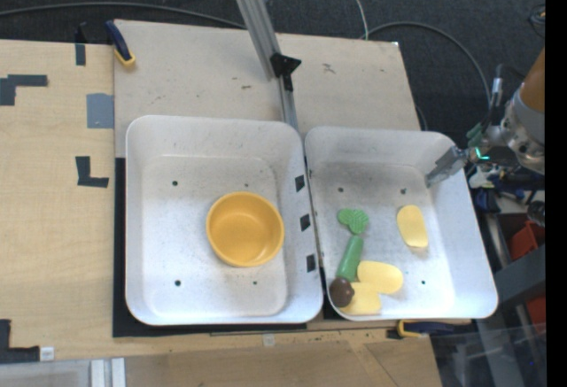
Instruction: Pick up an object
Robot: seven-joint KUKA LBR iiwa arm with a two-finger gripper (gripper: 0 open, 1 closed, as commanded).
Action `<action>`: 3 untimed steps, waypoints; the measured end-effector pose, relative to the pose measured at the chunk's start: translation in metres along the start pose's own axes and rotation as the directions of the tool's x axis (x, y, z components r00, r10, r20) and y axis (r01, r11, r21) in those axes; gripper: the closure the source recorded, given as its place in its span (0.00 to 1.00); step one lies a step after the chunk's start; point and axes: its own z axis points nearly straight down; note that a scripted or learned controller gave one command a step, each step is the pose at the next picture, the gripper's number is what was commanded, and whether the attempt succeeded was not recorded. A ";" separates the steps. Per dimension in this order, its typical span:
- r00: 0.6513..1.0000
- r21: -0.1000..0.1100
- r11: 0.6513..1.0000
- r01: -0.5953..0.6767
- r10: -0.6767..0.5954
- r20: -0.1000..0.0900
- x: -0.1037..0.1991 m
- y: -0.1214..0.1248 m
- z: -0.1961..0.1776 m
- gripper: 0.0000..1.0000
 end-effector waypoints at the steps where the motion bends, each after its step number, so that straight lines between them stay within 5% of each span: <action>1: 1.000 0.006 1.000 -0.002 0.002 -0.001 0.001 -0.010 0.059 0.00; 3: 1.000 -0.002 1.000 -0.001 0.001 0.003 0.011 -0.010 0.159 0.00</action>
